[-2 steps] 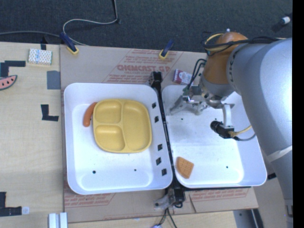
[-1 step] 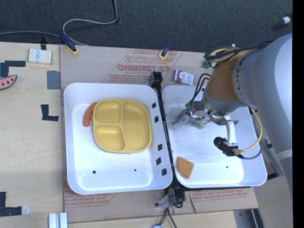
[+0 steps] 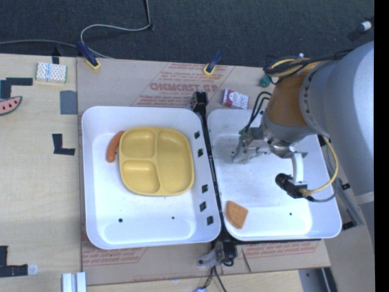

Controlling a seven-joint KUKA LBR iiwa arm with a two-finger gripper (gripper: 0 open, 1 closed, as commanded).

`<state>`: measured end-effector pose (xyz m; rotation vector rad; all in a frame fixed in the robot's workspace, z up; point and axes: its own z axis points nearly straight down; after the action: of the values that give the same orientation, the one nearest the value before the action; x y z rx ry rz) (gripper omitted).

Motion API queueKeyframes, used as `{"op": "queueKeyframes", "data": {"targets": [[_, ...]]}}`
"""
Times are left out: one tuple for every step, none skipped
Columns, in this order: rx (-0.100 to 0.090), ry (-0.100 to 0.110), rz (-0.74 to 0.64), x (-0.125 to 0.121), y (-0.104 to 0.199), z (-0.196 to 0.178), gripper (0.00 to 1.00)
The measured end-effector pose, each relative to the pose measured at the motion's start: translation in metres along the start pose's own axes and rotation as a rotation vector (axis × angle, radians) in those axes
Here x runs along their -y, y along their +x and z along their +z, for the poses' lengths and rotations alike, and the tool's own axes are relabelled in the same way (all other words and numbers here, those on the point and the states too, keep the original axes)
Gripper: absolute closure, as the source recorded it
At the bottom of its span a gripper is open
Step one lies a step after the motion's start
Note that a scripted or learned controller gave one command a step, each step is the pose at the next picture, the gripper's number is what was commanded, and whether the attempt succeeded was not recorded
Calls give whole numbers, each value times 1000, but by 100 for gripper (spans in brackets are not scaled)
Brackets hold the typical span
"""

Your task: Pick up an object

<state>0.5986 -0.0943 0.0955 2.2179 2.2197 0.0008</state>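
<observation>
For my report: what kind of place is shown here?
Probably a robot test bench in a laboratory: two white bins on cardboard, toy food such as a yellow plate, and a robot arm reaching in.

Grey arm [image 3: 340, 96] reaches in from right — gripper [image 3: 242, 154] lowered.

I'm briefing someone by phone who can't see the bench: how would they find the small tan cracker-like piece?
Start at the right-hand white bin, the one the arm reaches into. Look along its near edge at the corner beside the divider between the bins: the cracker lies there, flat, well below the gripper. It is a small orange-tan square with a dimpled surface, alone on that bin's floor.
</observation>
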Motion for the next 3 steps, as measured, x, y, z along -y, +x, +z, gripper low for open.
{"op": "queueKeyframes", "data": {"targets": [[-1,1,-1,0,0,-9,100],[-2,3,-2,0,1,-18,100],[-2,3,-2,0,1,-18,0]]}}
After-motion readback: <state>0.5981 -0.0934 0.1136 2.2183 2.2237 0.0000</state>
